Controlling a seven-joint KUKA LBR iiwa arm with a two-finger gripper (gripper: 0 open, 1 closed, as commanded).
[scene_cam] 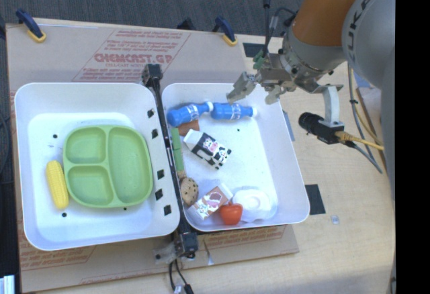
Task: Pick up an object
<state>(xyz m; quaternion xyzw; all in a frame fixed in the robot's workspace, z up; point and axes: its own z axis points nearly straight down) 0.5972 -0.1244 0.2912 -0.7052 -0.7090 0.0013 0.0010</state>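
Gripper (pixel 256 88) hangs empty w/ fingers spread, over the right bin's (pixel 290 158) upper right rim. Blue bottles (pixel 209 112) lie just left of it. Prob risk: round bottles roll away, or fingers clip the rim.

We see bare floor in the right bin (pixel 285 152) right of the milk carton (pixel 209 149); blue bottles (pixel 208 112) crowd behind it, while cookie (pixel 189 189), tomato (pixel 231 214) and white cup (pixel 255 203) block its front.
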